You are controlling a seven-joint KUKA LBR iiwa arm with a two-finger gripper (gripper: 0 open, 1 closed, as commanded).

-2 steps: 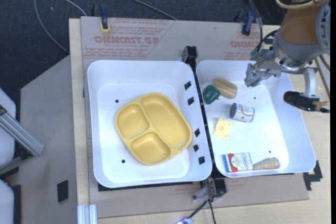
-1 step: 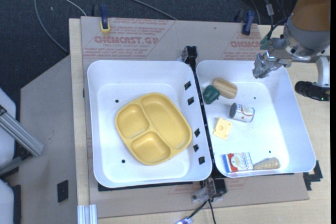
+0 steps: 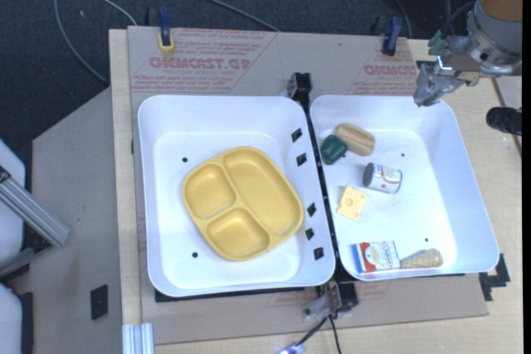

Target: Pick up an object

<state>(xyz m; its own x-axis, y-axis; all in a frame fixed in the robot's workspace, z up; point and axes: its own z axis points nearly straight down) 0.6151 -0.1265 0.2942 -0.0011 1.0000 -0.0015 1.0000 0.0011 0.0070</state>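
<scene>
Gripper (image 3: pixel 428 92) hovers above right bin's (image 3: pixel 465 178) far rim; its state unclear.

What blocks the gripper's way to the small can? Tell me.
Nothing visible. The gripper hangs above the right bin's far rim; the small can lies on open floor, apart from the cheese wedge and bread roll.

You see a blue-and-yellow clamp (image 3: pixel 166 29) and a blue clamp (image 3: pixel 391 35) on the brown cardboard sheet's (image 3: pixel 249 62) far edge.

cam: single, fixed overhead | faces down at a slant | mid-range | covers both bins (image 3: pixel 158 178), bench (image 3: pixel 249 54)
</scene>
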